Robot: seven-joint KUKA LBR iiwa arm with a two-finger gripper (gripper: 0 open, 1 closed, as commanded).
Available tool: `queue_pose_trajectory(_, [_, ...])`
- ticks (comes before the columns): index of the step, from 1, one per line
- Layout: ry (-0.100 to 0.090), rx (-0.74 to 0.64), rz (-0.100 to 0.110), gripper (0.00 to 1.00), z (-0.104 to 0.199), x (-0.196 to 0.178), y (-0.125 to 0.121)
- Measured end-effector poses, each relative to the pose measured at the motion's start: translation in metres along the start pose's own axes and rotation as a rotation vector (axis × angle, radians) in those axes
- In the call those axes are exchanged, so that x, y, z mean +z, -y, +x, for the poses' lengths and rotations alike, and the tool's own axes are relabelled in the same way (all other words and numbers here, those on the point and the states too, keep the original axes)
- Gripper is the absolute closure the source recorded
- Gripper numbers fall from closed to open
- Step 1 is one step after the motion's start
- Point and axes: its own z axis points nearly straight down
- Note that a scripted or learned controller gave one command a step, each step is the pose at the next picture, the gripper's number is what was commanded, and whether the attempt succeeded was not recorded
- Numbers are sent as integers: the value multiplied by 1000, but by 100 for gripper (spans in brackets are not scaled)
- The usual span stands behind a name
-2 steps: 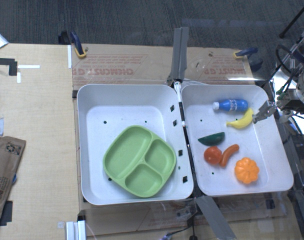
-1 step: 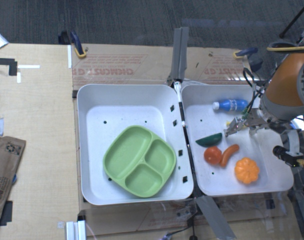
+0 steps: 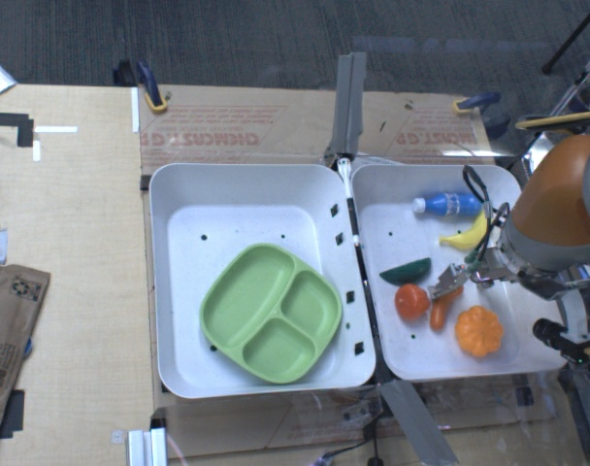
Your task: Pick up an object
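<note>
Currently we see the pincer [image 3: 450, 282] low in the right white bin [image 3: 392, 352], its state unclear, tips touching the small orange carrot [image 3: 441, 311] beside the round red tomato [image 3: 410, 302].

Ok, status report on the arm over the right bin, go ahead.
Gripper low in right bin, fingers unclear. Tip between tomato and carrot; nothing seen held. Pumpkin, banana, green pepper crowd close.

Green tray [image 3: 272, 311] in left bin [image 3: 169, 260], claw [image 3: 450, 282] above carrot [image 3: 442, 309]

Bench [image 3: 72, 192] bears two white bins [image 3: 179, 212] side by side.
</note>
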Motion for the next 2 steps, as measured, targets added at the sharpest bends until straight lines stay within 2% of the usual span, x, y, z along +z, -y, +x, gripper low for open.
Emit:
queue_pose_trajectory(1, [0,4,0,100,-1,-9,0])
queue_pose_trajectory(2, [0,-92,0,100,19,0,-60])
